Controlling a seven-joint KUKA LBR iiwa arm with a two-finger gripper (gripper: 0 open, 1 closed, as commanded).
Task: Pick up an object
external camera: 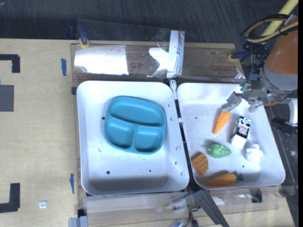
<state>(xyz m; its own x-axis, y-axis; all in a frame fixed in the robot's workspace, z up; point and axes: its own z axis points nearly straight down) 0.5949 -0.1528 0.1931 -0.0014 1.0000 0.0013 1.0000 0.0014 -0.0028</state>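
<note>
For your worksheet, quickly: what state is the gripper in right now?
Gripper: open, holding nothing, above the right bin by the carrot.

The blue three-compartment plastic tray (pixel 135 124) takes up the middle of the left white bin (pixel 90 164), leaving bare floor all round it, widest along the near wall. In the right white bin (pixel 199 98), the far-left corner and the strip along the shared divider lie open. Right of the tray, that bin is crowded: an orange carrot-shaped toy (pixel 221 121), a small white carton with black print (pixel 241 130), a green leafy toy (pixel 219 150), a tan waffle-like piece (pixel 200 163), a second orange carrot lying flat (pixel 221 178) and a white lump (pixel 254 153). Gaps between them are narrow. The pincer (pixel 242 100) hangs above the first carrot.
</note>
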